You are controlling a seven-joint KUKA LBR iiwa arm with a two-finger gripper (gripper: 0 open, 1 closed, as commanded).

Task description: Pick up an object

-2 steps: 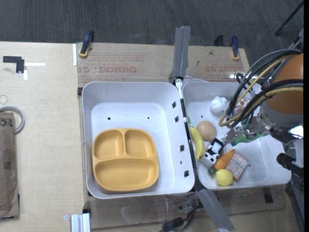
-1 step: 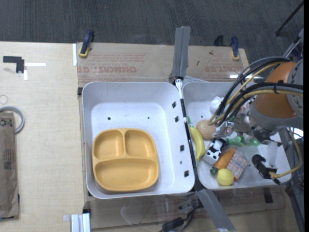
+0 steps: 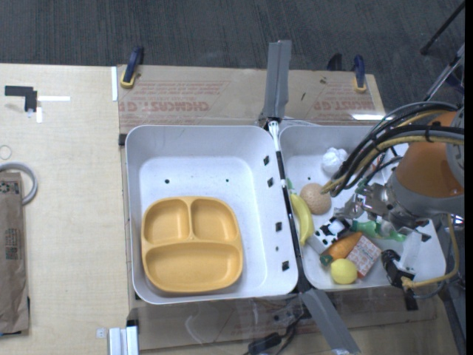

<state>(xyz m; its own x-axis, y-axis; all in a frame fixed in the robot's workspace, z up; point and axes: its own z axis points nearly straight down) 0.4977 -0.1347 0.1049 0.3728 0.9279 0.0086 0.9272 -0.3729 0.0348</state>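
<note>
My gripper (image 3: 372,211) is low over the right bin (image 3: 310,143), near its middle, under the grey arm with the orange band. Just below it lie a green object (image 3: 387,231), an orange carrot (image 3: 343,245) and a pinkish packet (image 3: 363,256). A black-and-white toy (image 3: 330,230) sits to its left. A yellow lemon (image 3: 343,271) rests near the bin's front wall. A tan ball (image 3: 316,197) and a banana (image 3: 301,216) lie by the left wall, with a white crumpled object (image 3: 334,158) further back. Nothing shows between the fingers.
The left bin (image 3: 192,150) holds a yellow divided plate (image 3: 192,242) at its front. Blue clamps (image 3: 133,66) pin cardboard behind the bins. A brown bag (image 3: 12,250) lies on the bench at far left. Cables arc over the right bin's back corner.
</note>
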